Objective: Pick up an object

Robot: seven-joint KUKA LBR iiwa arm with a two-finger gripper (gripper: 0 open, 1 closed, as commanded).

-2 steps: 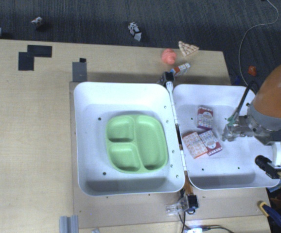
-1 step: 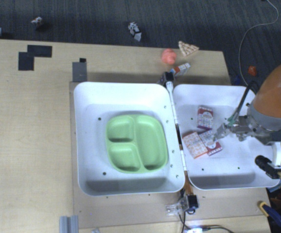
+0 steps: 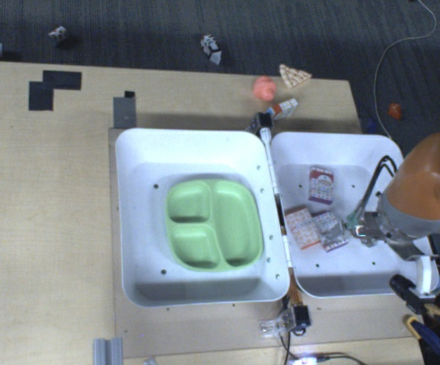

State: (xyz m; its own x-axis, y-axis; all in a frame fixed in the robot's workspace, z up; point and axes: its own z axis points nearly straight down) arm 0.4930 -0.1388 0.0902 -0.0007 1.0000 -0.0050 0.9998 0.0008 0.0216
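The right bin (image 3: 357, 276) holds three flat packets. A red-and-white packet (image 3: 320, 185) lies near its middle. A pinkish card (image 3: 302, 227) lies by the bin's left wall, and a crumpled grey packet (image 3: 331, 232) partly overlaps its right side. The arm's orange band (image 3: 427, 188) hangs over the bin's right edge. My gripper (image 3: 358, 231) is low in the bin, just right of the grey packet and close to its edge. Whether it touches the packet is unclear.
The left bin (image 3: 140, 204) holds a green divided plate (image 3: 212, 223). On the bench behind the bins lie a pink ball (image 3: 264, 88), a triangular slice (image 3: 294, 75) and a small tube (image 3: 285, 109). A dark cable (image 3: 377, 175) runs from the wrist over the right bin.
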